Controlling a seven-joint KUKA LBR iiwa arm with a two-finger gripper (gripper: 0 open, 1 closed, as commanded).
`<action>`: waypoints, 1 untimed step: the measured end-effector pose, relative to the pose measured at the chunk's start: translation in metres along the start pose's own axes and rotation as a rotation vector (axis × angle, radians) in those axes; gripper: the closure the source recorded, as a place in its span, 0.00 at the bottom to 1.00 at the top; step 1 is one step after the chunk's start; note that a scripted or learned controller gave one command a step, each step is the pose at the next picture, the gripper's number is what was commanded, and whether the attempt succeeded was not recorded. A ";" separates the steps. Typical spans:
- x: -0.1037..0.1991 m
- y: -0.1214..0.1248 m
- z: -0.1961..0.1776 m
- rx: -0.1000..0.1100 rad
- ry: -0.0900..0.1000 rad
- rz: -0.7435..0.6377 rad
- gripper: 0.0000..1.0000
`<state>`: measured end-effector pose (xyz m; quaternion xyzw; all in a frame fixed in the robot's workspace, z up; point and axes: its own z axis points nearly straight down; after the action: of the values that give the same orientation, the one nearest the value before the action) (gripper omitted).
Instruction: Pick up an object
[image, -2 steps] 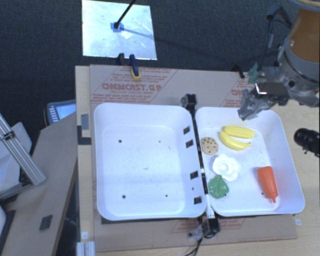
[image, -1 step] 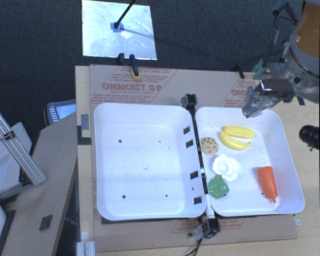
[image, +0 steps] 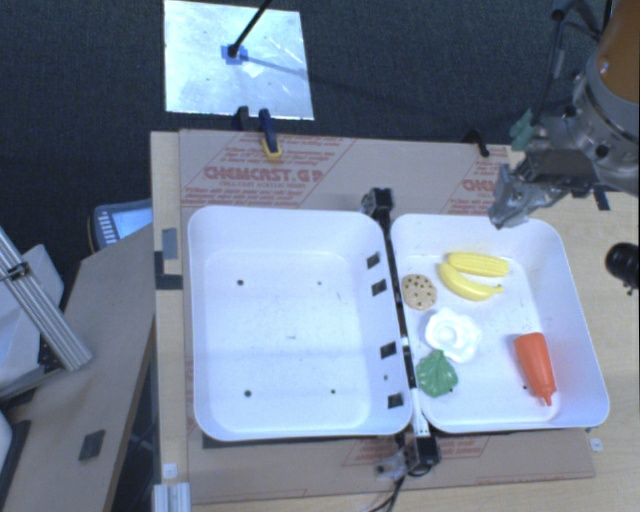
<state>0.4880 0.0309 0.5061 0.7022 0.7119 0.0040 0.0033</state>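
Found the tool (image: 508, 212) hanging over the far rim of the right bin (image: 590, 385), raised above it and touching none of the pieces, with nothing seen in its grip; could not tell from this slant whether spread or pressed together

Counted every candidate for the pick in that right bin: a yellow corn cob (image: 480, 264) lying just beside a banana (image: 466, 286) toward the far side, close enough to look touching; a cookie (image: 418, 291) near the divider between the bins; a fried egg (image: 452, 336) in the middle; a green leafy piece (image: 436, 373), probably broccoli or lettuce, just beside the egg toward the near corner; and an orange carrot-like piece (image: 535, 366) apart from the rest near the outer wall

Judged the task as not yet begun in earnest, all pieces resting flat on the bin floor. Took the high perch at the rim as a sensible start: clear of the wall, above the pile, free to drop onto whichever piece got chosen. Reckoned the corn cob and banana nearest beneath, though awkward for lying so close together, and likely to be nudged as a pair. Rated the orange piece an easier grab, standing alone with room on both sides

Noted the left bin (image: 290, 320) alongside on the worktop (image: 330, 165), well away from the tool
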 end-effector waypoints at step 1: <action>0.000 0.001 -0.011 -0.004 0.001 -0.005 1.00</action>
<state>0.4886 0.0310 0.5172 0.7004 0.7137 0.0055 0.0044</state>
